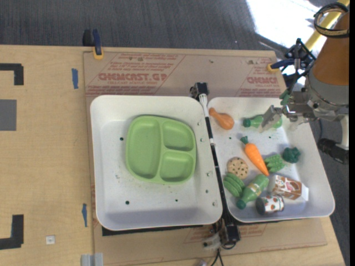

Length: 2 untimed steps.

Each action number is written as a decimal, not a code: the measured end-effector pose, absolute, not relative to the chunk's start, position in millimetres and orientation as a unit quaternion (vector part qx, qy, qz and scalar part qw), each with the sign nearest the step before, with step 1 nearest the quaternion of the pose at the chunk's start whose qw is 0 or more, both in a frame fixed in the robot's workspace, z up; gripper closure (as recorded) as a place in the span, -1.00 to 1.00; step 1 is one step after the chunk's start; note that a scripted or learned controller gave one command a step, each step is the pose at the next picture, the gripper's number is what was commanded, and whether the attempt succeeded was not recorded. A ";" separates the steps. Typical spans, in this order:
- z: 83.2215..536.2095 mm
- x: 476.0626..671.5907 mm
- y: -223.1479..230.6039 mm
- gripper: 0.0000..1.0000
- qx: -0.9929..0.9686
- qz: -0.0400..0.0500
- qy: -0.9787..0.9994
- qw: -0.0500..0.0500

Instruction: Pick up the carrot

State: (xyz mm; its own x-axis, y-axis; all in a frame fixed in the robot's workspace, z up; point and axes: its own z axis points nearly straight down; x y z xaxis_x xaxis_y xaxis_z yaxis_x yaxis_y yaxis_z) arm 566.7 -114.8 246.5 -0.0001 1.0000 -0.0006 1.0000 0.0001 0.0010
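The carrot [255,157], orange with a small green stub at its upper end, lies slanted in the middle of the right bin [324,195]. My gripper [278,116] hangs over that bin's far right part, up and to the right of the carrot and clear of it. A small green toy [254,122] lies just to the gripper's left. Nothing shows in the gripper's grasp.
Crowding the carrot are broccoli [290,154], a leafy green piece [274,163], a cookie [237,167], a green pod [233,185], a green bottle [253,190], a carton [288,187] and a can [270,205]. A drumstick [222,119] lies at the bin's far left. The left bin holds a green divided plate [145,148].
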 end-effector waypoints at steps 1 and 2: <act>103.2 581.1 -92.8 -1.00 0.765 0.000 0.644 0.000; 90.4 555.4 -105.8 -1.00 0.792 0.006 0.611 0.002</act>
